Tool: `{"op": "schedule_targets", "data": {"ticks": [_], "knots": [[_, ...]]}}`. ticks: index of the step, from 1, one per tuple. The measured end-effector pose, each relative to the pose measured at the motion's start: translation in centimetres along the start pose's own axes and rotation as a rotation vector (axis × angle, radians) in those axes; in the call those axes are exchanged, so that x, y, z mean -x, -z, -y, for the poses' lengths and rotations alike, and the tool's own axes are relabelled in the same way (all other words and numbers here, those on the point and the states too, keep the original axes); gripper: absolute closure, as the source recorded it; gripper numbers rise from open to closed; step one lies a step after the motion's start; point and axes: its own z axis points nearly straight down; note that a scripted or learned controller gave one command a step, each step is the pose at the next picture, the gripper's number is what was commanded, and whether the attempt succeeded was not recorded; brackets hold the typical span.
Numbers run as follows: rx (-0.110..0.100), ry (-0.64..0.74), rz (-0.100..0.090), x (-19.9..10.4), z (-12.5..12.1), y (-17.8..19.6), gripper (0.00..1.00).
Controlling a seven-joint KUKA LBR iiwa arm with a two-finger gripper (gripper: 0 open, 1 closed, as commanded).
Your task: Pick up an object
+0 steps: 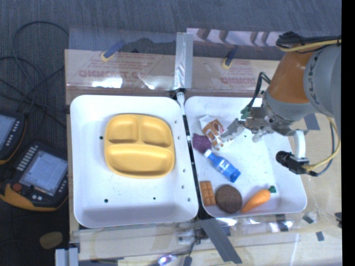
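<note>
The right bin [288,204] holds several small things: a white and orange packet [212,129], a purple piece [199,143], a blue bottle [223,166] lying flat, a brown waffle square [206,193], a round dark brown cookie [228,198] and an orange carrot [256,200]. My gripper [244,133] hangs over the upper middle of that bin, just right of the packet. It is open, its fingers [232,131] spread with nothing between them. One fingertip lies close to the packet's right edge.
A yellow divided plate [138,144] lies in the left bin [89,204]. The two bins meet at a raised wall [188,165]. Bare bin floor [277,176] lies below the gripper, right of the bottle.
</note>
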Motion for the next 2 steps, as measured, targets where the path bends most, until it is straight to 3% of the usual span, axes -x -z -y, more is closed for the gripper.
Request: {"op": "schedule_targets", "data": {"ticks": [1,2], "knots": [[0.012,0.262,0.003,-1.34,5.65,-7.49,0.0],[0.016,0.261,0.004,-1.32,5.51,-6.49,1.0]]}}
